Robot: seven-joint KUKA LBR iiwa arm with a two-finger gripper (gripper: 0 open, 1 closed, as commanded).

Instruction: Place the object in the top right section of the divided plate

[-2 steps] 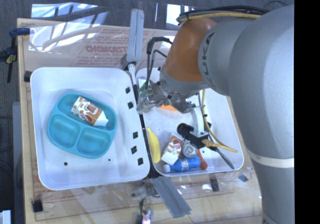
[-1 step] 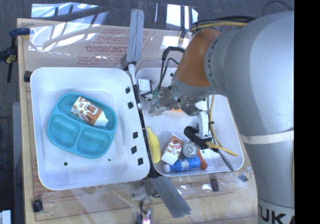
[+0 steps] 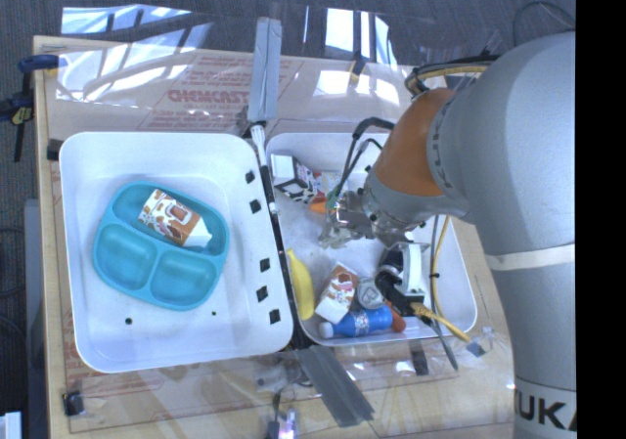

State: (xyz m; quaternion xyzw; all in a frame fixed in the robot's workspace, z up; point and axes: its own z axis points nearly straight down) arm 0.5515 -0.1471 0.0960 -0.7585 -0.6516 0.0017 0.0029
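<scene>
A blue divided plate (image 3: 127, 256) lies in the left bin (image 3: 88, 173). A brown and white carton (image 3: 174, 217) lies on its side in the plate's upper section, towards the plate's right edge. My gripper (image 3: 341, 217) hangs low over the middle of the right bin (image 3: 460, 305), well away from the plate. The wrist and the grey arm with its orange band hide much of that bin. I see nothing clearly held at the gripper.
In the right bin lie a yellow banana (image 3: 301, 283), a small brown and white carton (image 3: 337, 292), a blue bottle (image 3: 364, 323) and a black and white item (image 3: 305, 183). A ridge with black clips (image 3: 266, 232) separates the two bins.
</scene>
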